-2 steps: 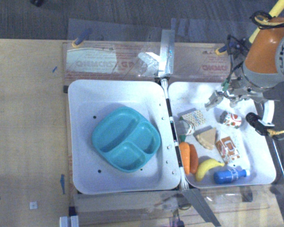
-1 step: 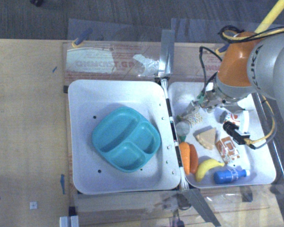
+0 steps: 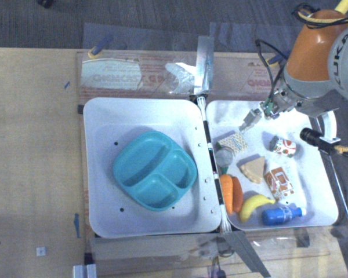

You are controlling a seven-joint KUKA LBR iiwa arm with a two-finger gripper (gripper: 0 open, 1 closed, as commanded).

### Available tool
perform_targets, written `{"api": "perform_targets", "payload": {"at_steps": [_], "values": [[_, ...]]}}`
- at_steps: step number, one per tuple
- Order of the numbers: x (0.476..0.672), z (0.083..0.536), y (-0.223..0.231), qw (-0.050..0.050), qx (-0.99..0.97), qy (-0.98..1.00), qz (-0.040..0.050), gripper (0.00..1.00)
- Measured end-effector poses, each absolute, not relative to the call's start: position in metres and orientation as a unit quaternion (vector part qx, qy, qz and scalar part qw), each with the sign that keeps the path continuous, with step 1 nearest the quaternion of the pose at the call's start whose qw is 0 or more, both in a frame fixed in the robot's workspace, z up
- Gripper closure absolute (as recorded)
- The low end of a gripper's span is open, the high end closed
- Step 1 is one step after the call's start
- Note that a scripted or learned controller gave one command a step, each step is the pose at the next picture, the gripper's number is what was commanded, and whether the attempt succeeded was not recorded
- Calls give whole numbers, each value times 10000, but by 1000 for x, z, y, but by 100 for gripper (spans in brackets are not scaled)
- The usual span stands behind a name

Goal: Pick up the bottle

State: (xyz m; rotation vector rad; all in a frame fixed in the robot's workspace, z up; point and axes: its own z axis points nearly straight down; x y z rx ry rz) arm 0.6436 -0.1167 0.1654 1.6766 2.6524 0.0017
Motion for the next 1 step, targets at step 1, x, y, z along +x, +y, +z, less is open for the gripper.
{"api": "perform_targets", "payload": {"at_steps": [1], "values": [[622, 97, -108, 86, 4799, 8773, 42, 0]]}}
